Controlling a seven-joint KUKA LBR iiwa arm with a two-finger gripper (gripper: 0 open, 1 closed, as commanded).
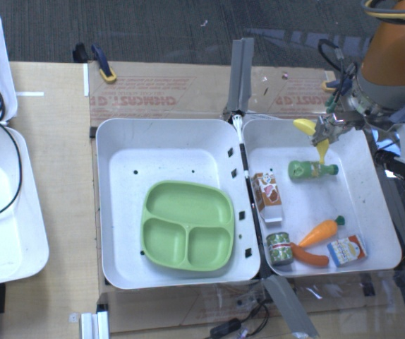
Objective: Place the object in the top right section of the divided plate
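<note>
The green divided plate (188, 226) lies in the left white bin (118, 189), its one long section toward the far side and two smaller ones toward the near side. In the right white bin (379, 210) lie a green bottle (311, 169), a small carton (267, 193), a green can (279, 247), a carrot (320, 232), a sausage (308, 256) and a small juice box (346, 250). The gripper (322, 137) hangs over that bin's far part, with a yellow banana (312, 134) just at its fingers, above the bottle.
</note>
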